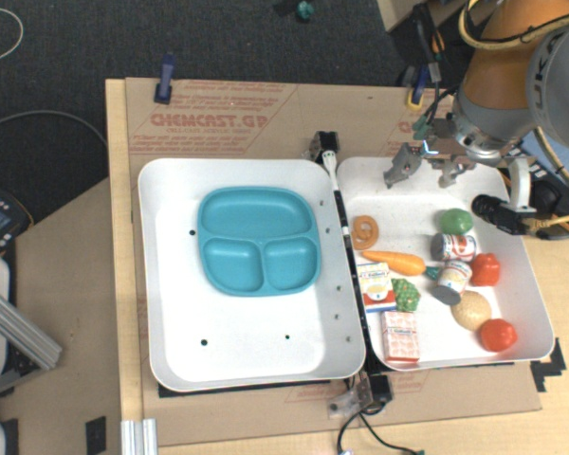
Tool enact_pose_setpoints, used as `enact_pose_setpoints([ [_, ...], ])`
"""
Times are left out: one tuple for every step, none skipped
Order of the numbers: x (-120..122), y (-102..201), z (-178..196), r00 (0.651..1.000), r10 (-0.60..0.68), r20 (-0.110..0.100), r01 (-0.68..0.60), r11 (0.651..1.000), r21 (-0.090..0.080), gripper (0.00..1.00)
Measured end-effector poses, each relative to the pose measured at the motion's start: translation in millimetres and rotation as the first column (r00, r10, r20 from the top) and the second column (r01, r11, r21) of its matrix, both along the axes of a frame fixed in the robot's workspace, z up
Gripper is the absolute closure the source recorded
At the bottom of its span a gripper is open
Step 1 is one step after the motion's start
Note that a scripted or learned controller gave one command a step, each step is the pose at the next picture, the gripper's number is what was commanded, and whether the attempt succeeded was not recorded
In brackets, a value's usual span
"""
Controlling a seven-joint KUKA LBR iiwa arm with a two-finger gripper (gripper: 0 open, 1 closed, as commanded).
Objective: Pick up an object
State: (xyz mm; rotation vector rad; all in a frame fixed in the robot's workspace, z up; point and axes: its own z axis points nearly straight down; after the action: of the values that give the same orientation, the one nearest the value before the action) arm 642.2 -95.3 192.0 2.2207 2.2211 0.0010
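On my feed the cardboard-topped bench (237, 112) carries two white bins on dark carpet, the left bin (171, 282) holding a teal divided plate (258, 240). The right bin (522, 263) holds the toy food: nearest me a red-and-white carton (400, 336), a tomato (497, 335) and a potato (471, 309), then broccoli (408, 295), a carrot (395, 262), two small cans (454, 247), a pretzel (365, 231) and a green lime (455, 222). Farthest back, the gripper (427, 171) hangs over that bin's rear edge with its fingers spread wide, gripping nothing.
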Motion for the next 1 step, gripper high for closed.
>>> enact_pose_setpoints([
  [-58.5, 62.5, 1.7, 1.0, 0.005, -0.007, -0.005, 1.0, 0.003, 0.0],
])
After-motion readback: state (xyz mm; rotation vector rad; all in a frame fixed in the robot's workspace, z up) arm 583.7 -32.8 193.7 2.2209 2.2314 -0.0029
